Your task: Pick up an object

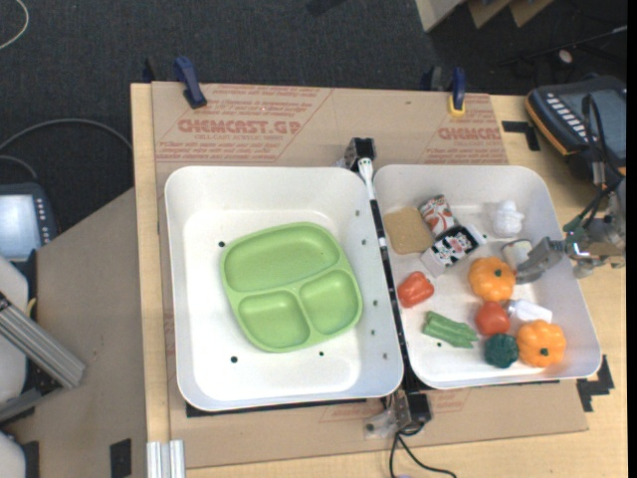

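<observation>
Lowest in the camera view, and so closest to it among the toys, are a dark green broccoli piece (501, 351) and an orange pumpkin (542, 343). Both sit near the front wall of the right bin (468, 376), below the gripper (530, 263).

That gripper reaches in from the right at a slant and hangs over the bin's right half. Whether it is apart or closed cannot be told at this size, and nothing shows clamped in it.

A second pumpkin (493, 279) lies just to the gripper's left and slightly nearer the camera, almost touching its tip in this view. It is the likeliest pick. It is round with no long axis, so approach angle matters little.

A red tomato (492, 318) sits further down from the gripper, touching that pumpkin. A green pepper (448, 330) lies down-left of the gripper, its length running left to right. A white lump (508, 217) sits up-left. Well to the gripper's left, a green divided plate (291, 287) rests in the left bin (189, 267).
</observation>
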### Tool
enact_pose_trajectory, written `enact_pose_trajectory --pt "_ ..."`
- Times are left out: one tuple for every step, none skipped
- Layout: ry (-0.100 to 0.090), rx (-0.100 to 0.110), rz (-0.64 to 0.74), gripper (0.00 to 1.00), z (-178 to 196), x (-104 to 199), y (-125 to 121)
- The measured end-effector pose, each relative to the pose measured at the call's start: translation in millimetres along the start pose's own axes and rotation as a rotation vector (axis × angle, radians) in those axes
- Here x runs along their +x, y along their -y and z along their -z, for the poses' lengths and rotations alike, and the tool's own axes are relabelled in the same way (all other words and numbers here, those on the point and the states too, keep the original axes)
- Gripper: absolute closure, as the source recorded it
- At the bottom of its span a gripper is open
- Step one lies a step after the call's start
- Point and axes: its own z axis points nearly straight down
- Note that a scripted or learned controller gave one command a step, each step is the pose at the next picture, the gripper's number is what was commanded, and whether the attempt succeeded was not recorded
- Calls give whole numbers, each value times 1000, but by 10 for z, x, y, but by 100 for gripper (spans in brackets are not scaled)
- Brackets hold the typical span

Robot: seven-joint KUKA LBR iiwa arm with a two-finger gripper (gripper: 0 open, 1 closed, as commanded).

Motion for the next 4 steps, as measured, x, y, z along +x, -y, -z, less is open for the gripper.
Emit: enact_pose_trajectory --pt "-4 6 3 0 -945 486 250" --pt "2 -6 5 0 -1219 629 -479" --pt "2 -4 0 100 -1104 614 -449" --pt "-4 -9 12 100 -152 1667 -343"
